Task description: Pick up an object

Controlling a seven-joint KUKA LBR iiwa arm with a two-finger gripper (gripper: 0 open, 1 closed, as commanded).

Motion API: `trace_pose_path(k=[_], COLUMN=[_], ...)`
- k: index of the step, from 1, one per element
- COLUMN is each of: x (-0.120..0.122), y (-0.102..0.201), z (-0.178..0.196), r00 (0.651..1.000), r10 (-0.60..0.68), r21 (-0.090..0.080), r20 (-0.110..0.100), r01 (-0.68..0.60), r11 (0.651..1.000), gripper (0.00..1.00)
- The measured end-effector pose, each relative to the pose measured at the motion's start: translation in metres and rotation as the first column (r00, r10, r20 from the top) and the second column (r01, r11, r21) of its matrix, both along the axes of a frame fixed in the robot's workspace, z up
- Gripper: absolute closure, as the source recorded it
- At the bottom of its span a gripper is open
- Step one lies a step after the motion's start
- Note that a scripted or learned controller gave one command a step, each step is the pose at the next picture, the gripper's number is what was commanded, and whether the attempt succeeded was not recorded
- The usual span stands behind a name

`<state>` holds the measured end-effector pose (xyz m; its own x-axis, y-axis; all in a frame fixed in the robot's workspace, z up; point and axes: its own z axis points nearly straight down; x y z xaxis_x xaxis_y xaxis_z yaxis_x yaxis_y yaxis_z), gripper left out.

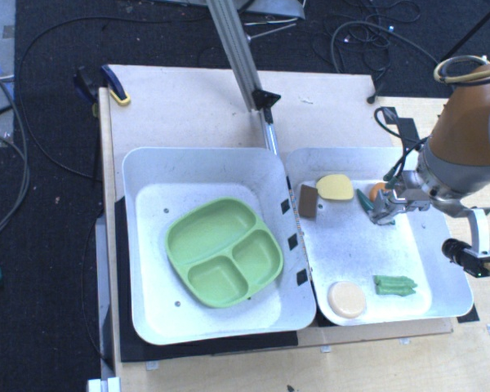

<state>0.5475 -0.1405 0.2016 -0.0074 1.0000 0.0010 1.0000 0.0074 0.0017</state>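
The right bin (441,292) holds a yellow piece (335,187) beside a small brown block (308,201) at its upper left, a pale round disc (347,299) at the front, and a green leafy piece (394,285) at the front right. My gripper (381,212) hangs low over the bin's upper right part, close to a small orange and teal thing (373,193) just to its left. Its fingers point down toward the bin floor, and nothing shows between them.
The left bin (147,178) carries a green three-part plate (223,251). A slanted metal pole (237,43) comes down from the top to the bins' shared edge. The grey arm with its orange band (465,129) fills the right side. Cables lie on the dark floor around the bench.
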Motion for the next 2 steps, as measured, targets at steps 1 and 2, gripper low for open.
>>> trace_pose_path(k=[1,2], x=[0.011,0.010], y=[0.058,0.118], z=[0.015,0.021], r00=[1.000,1.000], r10=[0.001,0.001], r21=[0.000,0.001], r20=[0.001,-0.001], r01=[-0.001,-0.001], r11=[1.000,1.000], gripper=[1.00,1.00])
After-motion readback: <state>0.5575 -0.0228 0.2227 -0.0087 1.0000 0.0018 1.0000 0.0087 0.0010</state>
